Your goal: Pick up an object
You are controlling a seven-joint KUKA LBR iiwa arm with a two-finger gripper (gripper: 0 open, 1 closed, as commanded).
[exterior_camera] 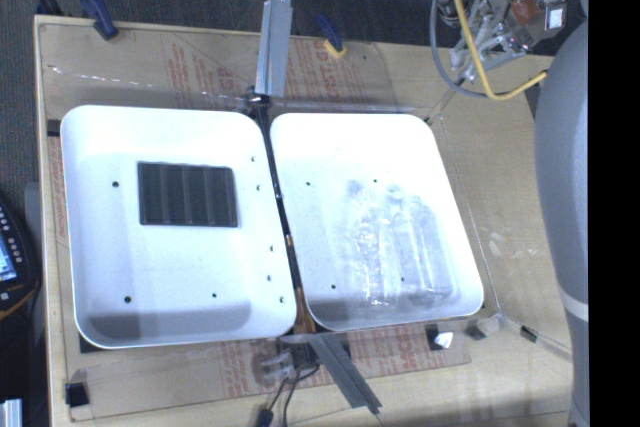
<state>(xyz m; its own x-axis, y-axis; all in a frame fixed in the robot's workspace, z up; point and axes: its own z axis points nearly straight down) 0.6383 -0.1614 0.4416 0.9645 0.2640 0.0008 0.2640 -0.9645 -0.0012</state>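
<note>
You see the pincer [470, 55] cut into wires and brackets at the top right, too cluttered to read its fingers. The clear object [395, 240] in the right bin [300, 215] blurs into glare; its outline and make stay unclear to you.

A robotics lab; clamped bench [500, 215], white bins [90, 215], cabled arm [560, 165].

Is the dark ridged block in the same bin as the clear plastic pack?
No. The dark ridged block lies in the left bin, while the clear plastic pack lies in the right bin.
</note>
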